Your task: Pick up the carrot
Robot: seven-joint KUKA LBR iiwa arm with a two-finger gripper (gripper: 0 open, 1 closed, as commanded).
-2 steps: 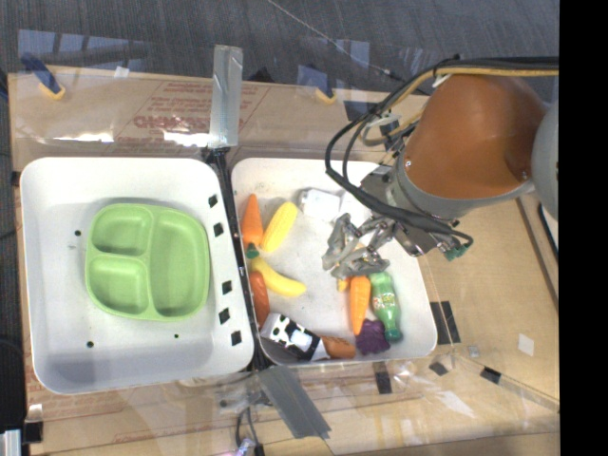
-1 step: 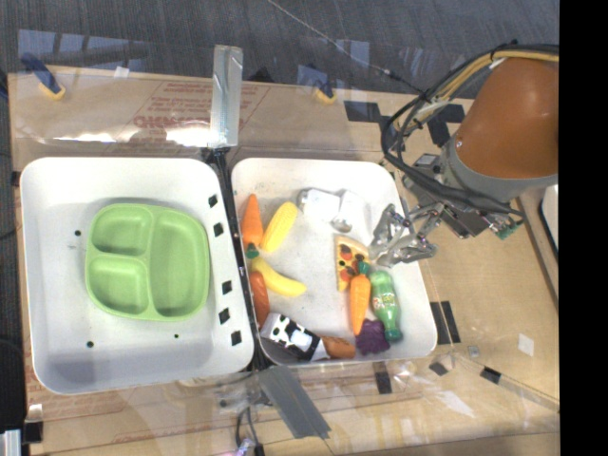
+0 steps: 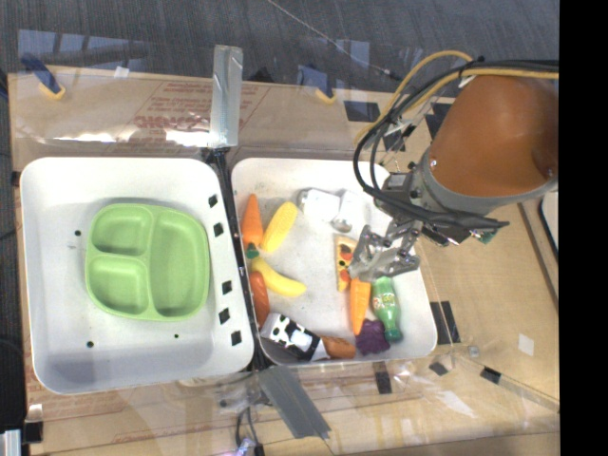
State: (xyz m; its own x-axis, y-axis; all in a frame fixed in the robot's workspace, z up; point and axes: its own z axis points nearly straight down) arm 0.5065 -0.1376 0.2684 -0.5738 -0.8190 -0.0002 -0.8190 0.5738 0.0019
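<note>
Since the gripper (image 3: 380,257) hangs low in the right bin (image 3: 313,180), right over the crowded near-right corner, the main risk is a grab on the wrong item. Jaw state: cannot tell, the metal fingers blur together against the clutter. The carrot (image 3: 359,302) taken as target lies just under the gripper, orange, long axis running roughly from the far side toward the near wall; which end is the tip is hidden by the gripper. A green bottle (image 3: 386,307) lies touching its right side and a purple piece (image 3: 372,337) sits at its near end, so a closing grip may catch the bottle or shove the carrot aside. Another orange carrot-like piece (image 3: 251,222) lies by the left wall beside a banana (image 3: 279,227): possible confusion. The green plate (image 3: 148,262) in the left bin (image 3: 57,350) is well apart.
</note>
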